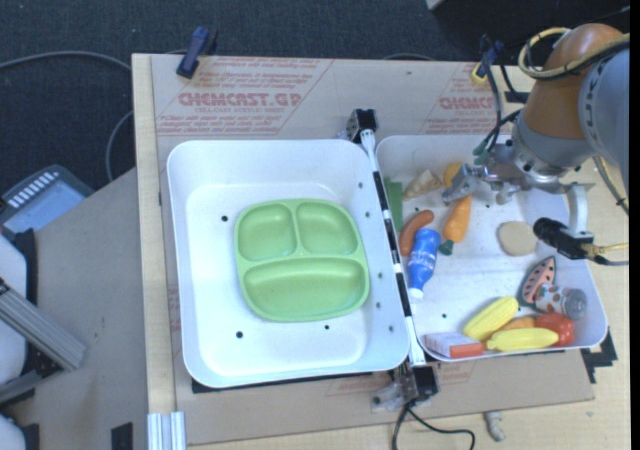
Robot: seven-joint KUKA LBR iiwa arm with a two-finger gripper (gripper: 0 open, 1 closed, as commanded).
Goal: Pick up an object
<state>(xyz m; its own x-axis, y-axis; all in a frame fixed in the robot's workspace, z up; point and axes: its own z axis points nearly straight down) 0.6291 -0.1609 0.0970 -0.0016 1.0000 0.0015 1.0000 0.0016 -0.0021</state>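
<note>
The arm reaches in from the right and the gripper (478, 181) hangs over the far part of the right bin (590, 283). Whether it is apart or together, I cannot tell from this angle. Just beneath it, a toy carrot (458, 219) lies tilted, with an orange sausage (415, 229) and a blue bottle (423, 260) to its left. A tan cookie (517, 237) sits to the right of the carrot. Along the near edge, a yellow corn cob (491, 317), a banana (522, 339) and a watermelon slice (539, 283) crowd together. The left bin (200, 198) carries a green divided plate (300, 259) in its middle, both bins resting on the surface (300, 98).
</note>
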